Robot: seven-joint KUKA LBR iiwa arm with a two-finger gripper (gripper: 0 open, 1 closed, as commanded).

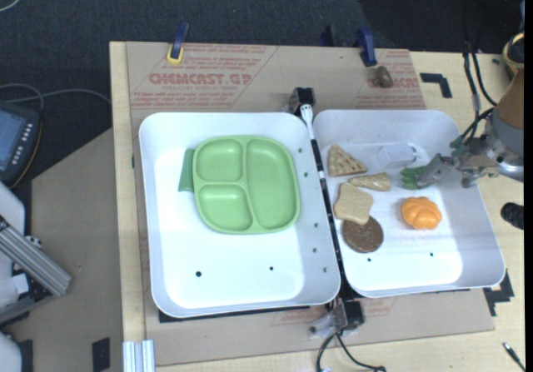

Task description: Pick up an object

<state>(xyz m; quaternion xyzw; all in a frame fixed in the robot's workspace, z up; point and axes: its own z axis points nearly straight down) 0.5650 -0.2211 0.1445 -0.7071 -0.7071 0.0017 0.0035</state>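
Note:
The right bin [466,266] holds several toy foods. A tan waffle wedge [344,161] lies at its upper left, with a pale beige piece [371,182] just below it. Lower down are a slice of toast [353,204] and a brown cookie [363,235]. An orange pumpkin-shaped piece [420,212] sits near the middle. A small green piece [411,178] lies above the pumpkin. My gripper [435,169] reaches in low from the right, its tip right beside the green piece. A clear plastic item [391,151] lies behind them.
The left bin [166,279] carries a green divided plate [246,184] on a green mat. A black divider with a clamp [303,101] runs between the bins. Cables [476,87] hang by the arm at the right edge.

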